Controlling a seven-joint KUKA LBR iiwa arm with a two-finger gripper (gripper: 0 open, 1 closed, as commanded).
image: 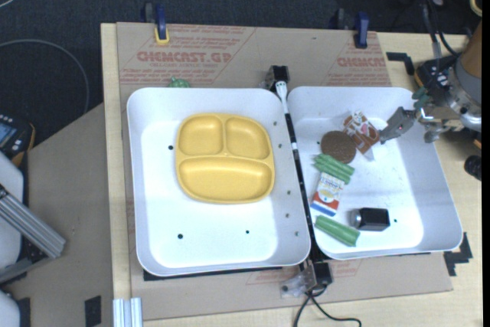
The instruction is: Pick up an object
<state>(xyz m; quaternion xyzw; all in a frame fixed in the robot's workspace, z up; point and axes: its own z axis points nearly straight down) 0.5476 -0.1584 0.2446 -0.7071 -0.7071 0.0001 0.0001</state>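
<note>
We saw the desk (pixel 122 165) bearing two shallow white bins side by side. In the left bin (pixel 153 226) lay a yellow divided plate (pixel 225 158), with two small compartments on its far side and one long compartment on its near side, sitting toward the far half of that bin and apart from its walls.

The right bin (pixel 429 203) touched the left one along a shared rim. Nearest that rim we found a green piece (pixel 334 167) lying at a slant, and just near of it a small white carton (pixel 328 193) with red and blue print, the two touching or almost so. Nearer still lay a second green piece (pixel 337 230), and just to its right a small black block (pixel 373 219), close beside it. Far of the first green piece sat a round brown disc (pixel 337 145), and touching its right edge was a crumpled red and white wrapper (pixel 361 129).

Further right, the pincer (pixel 396 125) hung above the far right part of the right bin, close to the wrapper's right side, with the arm (pixel 467 80) coming in from the right. We could make out one grey finger pointing down and left; we could not tell whether the pincer was spread or pressed together, and we saw nothing between its tips
</note>
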